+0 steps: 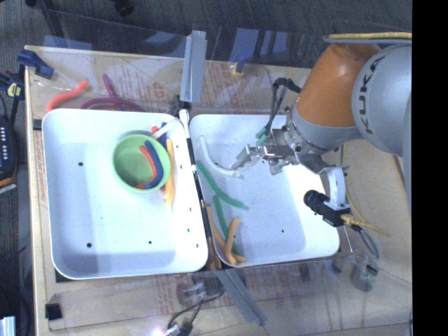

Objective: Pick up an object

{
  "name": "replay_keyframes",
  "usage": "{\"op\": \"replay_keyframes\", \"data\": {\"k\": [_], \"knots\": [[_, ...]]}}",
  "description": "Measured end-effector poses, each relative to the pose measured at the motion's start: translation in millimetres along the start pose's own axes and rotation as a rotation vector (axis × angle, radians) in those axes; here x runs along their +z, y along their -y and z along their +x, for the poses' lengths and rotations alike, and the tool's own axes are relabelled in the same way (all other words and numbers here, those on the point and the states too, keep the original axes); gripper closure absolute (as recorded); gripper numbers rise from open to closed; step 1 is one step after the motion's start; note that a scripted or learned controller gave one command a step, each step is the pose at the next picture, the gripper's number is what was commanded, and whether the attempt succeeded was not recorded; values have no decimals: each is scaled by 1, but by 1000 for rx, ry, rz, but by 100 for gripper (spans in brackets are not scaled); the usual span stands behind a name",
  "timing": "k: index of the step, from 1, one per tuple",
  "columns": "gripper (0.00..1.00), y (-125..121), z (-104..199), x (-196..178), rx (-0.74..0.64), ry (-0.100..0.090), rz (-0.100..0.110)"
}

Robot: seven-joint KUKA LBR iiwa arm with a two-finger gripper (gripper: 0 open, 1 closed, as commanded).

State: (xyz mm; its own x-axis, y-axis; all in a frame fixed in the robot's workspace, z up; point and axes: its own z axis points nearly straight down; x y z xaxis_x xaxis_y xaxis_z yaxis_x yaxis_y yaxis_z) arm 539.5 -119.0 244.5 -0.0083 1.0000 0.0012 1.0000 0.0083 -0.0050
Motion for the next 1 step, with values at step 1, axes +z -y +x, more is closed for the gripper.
{"op": "replay_keyframes", "data": {"k": [1], "knots": [[0,2,2,143,-63,2,-3]]}}
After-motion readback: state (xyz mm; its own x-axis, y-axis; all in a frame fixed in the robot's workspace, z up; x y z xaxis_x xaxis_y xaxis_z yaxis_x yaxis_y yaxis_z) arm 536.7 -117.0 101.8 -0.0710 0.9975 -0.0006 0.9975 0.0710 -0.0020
